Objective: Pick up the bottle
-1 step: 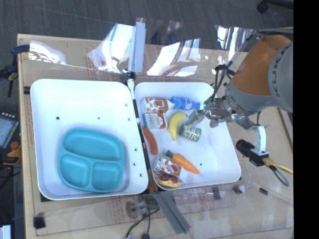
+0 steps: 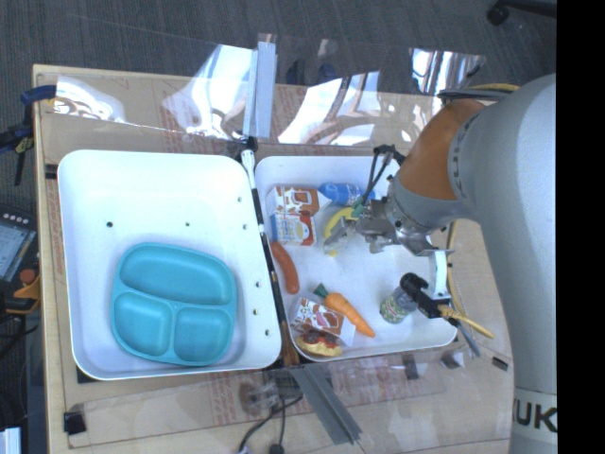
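A small greenish bottle (image 2: 397,306) with a black cap lies tilted near the front right corner of the right bin (image 2: 378,173). My gripper (image 2: 363,227) hangs over the middle of that bin, just right of a yellow banana (image 2: 335,225). It is up and to the left of the bottle and well apart from it. Nothing shows clearly in its grasp. The grey arm with its orange band (image 2: 437,159) comes in from the right and covers the bin's right wall.
The right bin also holds a brown-and-white carton (image 2: 292,214), a blue item (image 2: 340,194), a sausage (image 2: 286,267), a carrot (image 2: 346,312) and a snack packet (image 2: 317,322). A blue divided tray (image 2: 175,303) lies in the left bin (image 2: 142,183).
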`<state>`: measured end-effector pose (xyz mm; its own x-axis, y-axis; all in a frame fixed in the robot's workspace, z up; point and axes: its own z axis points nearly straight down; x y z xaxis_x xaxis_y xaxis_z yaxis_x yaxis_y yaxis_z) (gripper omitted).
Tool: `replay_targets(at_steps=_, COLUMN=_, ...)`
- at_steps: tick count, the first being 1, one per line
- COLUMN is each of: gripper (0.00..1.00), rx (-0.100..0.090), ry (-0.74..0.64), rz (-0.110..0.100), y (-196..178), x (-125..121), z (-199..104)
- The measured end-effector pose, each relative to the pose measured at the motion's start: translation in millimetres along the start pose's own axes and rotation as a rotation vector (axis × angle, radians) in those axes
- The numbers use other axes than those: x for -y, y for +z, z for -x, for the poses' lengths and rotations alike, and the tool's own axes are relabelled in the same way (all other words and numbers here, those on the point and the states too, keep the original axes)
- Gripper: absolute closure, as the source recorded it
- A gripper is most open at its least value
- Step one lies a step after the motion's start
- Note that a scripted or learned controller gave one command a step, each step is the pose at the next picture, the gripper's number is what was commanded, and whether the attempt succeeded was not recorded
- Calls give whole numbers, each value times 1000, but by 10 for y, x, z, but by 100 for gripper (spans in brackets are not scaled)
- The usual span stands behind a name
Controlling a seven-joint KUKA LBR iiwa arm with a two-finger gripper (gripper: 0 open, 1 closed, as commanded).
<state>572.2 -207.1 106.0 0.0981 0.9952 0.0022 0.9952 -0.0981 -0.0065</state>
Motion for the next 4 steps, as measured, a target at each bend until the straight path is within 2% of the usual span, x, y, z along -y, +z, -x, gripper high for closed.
replay_targets(at_steps=1, gripper=0, rx=6, ry=32, rz=17, y=79, x=-618, z=-522)
replay_targets(at_steps=2, gripper=0, rx=5, ry=-35, rz=20, y=75, x=176, z=-546)
replay_targets(at_steps=3, gripper=0, rx=10, ry=-142, rz=11, y=81, x=-731, z=-761)
replay_targets(at_steps=4, gripper=0, rx=7, ry=49, rz=21, y=74, x=119, z=-815)
